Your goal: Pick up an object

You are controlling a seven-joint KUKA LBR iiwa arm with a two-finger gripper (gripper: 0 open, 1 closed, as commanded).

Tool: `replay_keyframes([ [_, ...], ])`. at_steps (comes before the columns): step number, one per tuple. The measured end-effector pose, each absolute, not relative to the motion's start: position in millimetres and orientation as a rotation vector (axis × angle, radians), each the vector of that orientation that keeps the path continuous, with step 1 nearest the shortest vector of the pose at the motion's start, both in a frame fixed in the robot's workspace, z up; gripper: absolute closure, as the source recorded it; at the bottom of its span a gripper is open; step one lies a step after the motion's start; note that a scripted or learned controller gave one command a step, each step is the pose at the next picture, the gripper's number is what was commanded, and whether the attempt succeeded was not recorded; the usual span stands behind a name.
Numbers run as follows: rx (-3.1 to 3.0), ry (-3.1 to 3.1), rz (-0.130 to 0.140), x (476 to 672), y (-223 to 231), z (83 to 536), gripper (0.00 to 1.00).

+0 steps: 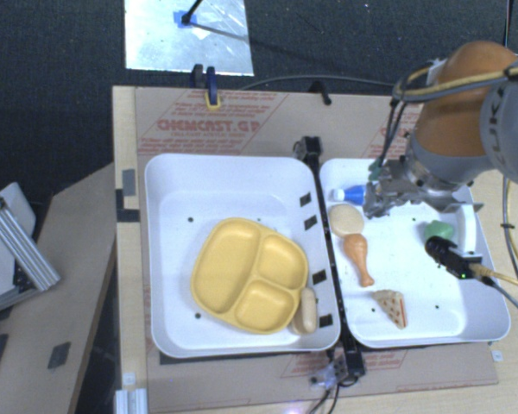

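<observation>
While fingers [378,203] stay unreadable, a blue bottle [352,195] and drumstick [358,257] lie close.

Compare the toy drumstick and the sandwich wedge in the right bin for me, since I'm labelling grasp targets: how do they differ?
The drumstick is long and slim with a rounded end; the sandwich wedge is short and triangular. The drumstick is plain orange-tan; the sandwich wedge is tan with a reddish edge. The drumstick lies mid-bin, the sandwich wedge nearer the front wall. Both lie flat on the right bin floor, apart from the gripper.
</observation>
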State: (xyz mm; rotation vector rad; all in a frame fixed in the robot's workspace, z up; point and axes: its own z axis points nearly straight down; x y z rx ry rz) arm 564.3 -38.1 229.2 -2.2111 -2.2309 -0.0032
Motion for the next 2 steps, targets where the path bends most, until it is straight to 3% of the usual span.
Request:
replay_keyframes([
  [2,-2.210,-2.233,-0.004,573.3,67,220,1.00],
])
